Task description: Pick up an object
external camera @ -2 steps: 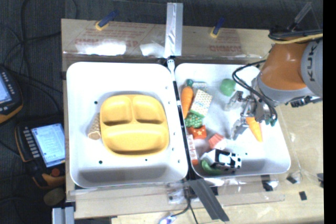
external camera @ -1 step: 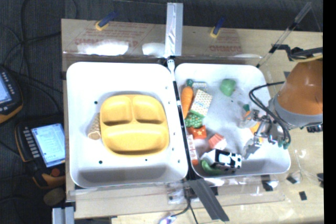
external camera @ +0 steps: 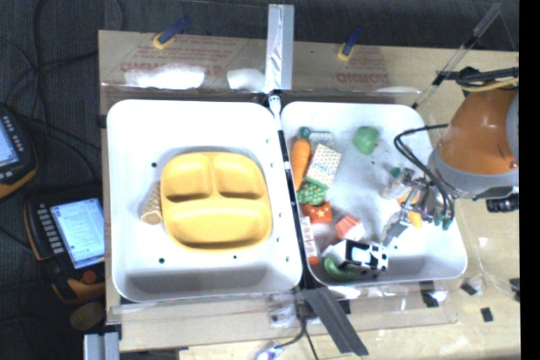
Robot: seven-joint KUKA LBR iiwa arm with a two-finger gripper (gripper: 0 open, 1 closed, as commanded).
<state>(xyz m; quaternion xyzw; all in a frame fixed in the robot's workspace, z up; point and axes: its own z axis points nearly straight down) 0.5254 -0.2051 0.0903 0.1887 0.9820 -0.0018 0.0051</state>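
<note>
The right bin [external camera: 439, 253] holds a scatter of toy food. An orange carrot [external camera: 299, 162] lies along its left wall beside a pale patterned box [external camera: 323, 164]. A green ball [external camera: 365, 139] sits near the back. A strawberry [external camera: 313, 193], a red-orange block [external camera: 320, 212] and a pink-red block [external camera: 347, 227] lie mid-bin. A black-and-white toy [external camera: 365, 257] rests at the front next to a dark green piece [external camera: 333, 268]. My gripper [external camera: 395, 230] hangs low over the right half of this bin, just right of the pink-red block and above the black-and-white toy.
The left bin [external camera: 126, 147] holds a yellow divided plate [external camera: 215, 198] with a tan cone [external camera: 152, 204] at its left side. The arm's orange band [external camera: 477, 139] stands over the right bin's right rim. A metal divider [external camera: 279, 55] rises behind the bins.
</note>
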